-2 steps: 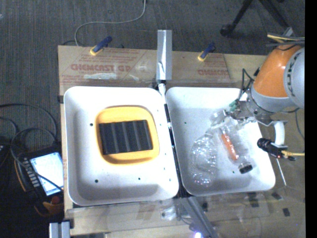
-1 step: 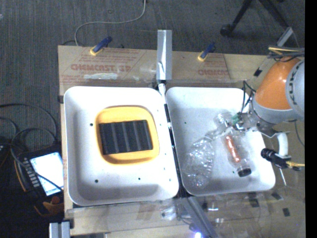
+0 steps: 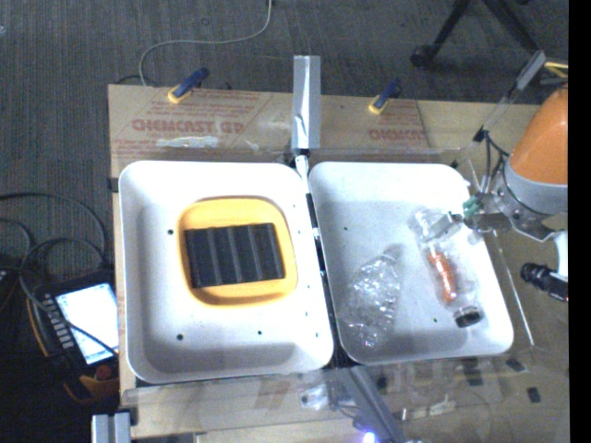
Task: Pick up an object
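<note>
The right bin (image 3: 369, 201) holds two clear plastic items. A crumpled clear bottle (image 3: 374, 295) lies near its front left. A second clear bottle (image 3: 445, 268), with an orange label and a black cap, lies along the right side with its cap toward the front. In the left bin (image 3: 148, 192) rests a yellow tray-like object (image 3: 238, 250) with a black ridged top. My gripper (image 3: 476, 212) hangs at the right bin's right rim, just beyond the far end of the orange-labelled bottle, below the arm's orange band (image 3: 547, 141).
A metal divider post (image 3: 305, 109) stands behind the seam between the bins. Two blue-and-yellow clamps (image 3: 188, 84) hold the cardboard backing. A tablet (image 3: 81, 317) and cables lie on the floor at left, and a chair base (image 3: 471, 12) stands at the back.
</note>
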Robot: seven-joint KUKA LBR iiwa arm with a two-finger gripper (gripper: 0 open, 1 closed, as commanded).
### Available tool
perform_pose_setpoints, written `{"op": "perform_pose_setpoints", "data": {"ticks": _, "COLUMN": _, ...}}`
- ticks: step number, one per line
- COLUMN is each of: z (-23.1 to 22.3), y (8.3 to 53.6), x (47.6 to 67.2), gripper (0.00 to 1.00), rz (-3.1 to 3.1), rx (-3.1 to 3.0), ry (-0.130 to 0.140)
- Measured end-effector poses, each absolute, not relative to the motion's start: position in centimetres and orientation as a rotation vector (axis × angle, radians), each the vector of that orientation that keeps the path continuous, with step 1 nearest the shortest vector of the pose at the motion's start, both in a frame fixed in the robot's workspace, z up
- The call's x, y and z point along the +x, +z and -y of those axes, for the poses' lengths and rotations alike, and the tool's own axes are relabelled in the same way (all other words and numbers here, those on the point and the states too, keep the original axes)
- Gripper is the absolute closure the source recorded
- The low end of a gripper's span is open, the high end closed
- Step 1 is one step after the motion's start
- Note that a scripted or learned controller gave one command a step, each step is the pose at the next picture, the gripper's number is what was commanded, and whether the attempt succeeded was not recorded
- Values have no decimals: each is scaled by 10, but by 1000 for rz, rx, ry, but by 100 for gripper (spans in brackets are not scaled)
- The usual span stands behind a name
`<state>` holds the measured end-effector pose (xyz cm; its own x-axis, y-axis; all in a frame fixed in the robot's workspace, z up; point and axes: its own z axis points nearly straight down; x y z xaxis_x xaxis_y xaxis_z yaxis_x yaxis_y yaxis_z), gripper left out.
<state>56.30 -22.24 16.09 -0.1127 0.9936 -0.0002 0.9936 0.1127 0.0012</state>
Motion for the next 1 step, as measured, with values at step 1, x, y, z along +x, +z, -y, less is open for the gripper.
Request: {"op": "perform_pose_setpoints", "data": {"ticks": 1, "z": 218, "y": 99, "x": 565, "gripper": 0, "rz": -2459, "rx": 1950, "ry": 12}}
